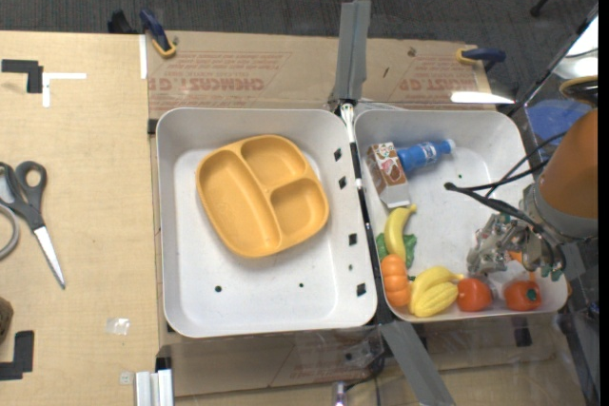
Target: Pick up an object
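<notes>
Approach step judged in hand: hand (497, 247) low in right bin (476, 133), grip state impossible to tell, just above two tomatoes (474, 295) at front wall; next move judged to require descent and closure.

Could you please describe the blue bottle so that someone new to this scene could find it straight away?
Look in the right-hand white bin, toward its far wall. The blue bottle lies on its side there, next to a small brown and white carton. It is the only blue item in a bin of yellow, orange and red toy food.
</notes>
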Action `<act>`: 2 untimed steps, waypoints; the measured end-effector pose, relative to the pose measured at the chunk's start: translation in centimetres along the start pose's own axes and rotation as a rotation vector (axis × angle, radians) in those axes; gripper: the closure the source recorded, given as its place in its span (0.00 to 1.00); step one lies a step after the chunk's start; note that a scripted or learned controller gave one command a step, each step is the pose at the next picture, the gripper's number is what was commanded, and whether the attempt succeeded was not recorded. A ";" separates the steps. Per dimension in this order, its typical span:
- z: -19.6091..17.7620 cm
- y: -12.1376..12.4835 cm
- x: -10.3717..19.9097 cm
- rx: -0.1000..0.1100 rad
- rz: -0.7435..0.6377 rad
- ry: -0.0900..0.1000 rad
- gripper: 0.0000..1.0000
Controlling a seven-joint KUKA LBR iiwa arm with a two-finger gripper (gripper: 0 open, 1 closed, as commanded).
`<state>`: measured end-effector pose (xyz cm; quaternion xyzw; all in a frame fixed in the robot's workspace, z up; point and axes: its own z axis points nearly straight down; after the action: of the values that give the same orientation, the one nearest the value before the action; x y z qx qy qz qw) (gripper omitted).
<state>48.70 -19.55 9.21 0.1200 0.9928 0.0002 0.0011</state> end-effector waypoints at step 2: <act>-0.1 -1.1 -6.3 0.000 0.080 -0.004 0.00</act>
<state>54.53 -22.08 9.35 0.1598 0.9871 0.0001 0.0029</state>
